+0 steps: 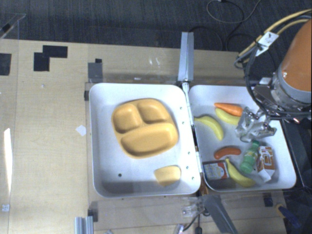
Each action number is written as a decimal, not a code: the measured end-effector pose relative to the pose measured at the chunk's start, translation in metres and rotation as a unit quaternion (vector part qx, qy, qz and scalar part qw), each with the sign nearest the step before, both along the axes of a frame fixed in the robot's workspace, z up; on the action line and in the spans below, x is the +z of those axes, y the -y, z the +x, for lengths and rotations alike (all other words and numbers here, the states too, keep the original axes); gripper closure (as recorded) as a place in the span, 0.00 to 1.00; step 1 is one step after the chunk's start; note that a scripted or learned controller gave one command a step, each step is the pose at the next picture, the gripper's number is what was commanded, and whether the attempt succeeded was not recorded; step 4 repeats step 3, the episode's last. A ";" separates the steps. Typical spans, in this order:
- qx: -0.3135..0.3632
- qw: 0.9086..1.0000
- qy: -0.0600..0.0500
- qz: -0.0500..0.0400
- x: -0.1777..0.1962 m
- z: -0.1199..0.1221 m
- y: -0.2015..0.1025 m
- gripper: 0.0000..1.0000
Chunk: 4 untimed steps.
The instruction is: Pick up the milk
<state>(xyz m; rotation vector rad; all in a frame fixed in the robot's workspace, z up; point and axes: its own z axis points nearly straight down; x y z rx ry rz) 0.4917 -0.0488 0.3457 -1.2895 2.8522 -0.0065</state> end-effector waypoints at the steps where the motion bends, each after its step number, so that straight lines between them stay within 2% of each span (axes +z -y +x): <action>1: 0.245 0.970 -0.002 -0.001 -0.080 0.038 0.002 1.00; 2: 0.148 0.989 -0.003 0.000 -0.105 0.041 -0.022 1.00; 3: 0.323 0.946 -0.001 -0.003 -0.041 0.085 0.003 1.00; 4: 0.323 0.946 -0.001 -0.003 -0.041 0.085 0.003 1.00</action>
